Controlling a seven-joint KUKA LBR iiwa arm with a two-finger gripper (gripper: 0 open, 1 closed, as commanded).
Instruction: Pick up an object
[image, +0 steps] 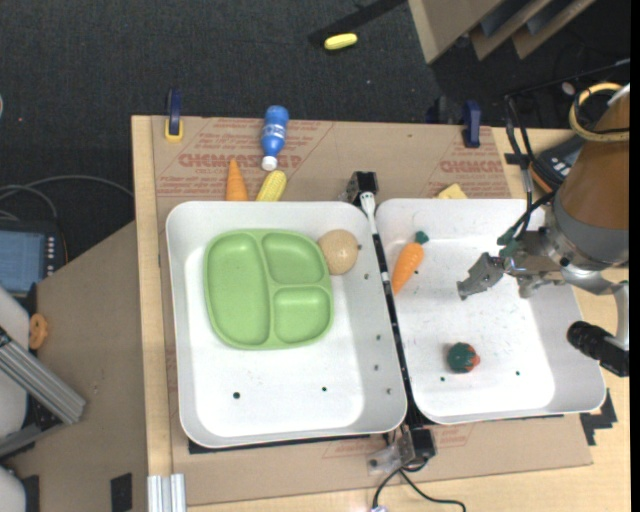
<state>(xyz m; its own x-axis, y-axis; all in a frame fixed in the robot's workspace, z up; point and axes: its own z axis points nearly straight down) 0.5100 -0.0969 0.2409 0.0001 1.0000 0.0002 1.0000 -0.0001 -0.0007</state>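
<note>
In the right bin (530, 395) an orange toy carrot (407, 263) with a green top lies near the left wall. A small green and red round toy (461, 357) rests toward the bin's front middle. My gripper (484, 279) hangs over the middle of the right bin, to the right of the carrot and above the round toy, apart from both. Nothing shows held in it. The left bin (200, 380) holds a green divided plate (245, 290) and a beige ball (339, 250) at the plate's upper right corner.
Behind the left bin, on the cardboard, lie a blue and white bottle (273, 135), a small orange carrot (235, 183) and a yellow corn piece (271, 185). A yellow piece (452, 192) sits behind the right bin. Black clamps (362, 185) sit between the bins.
</note>
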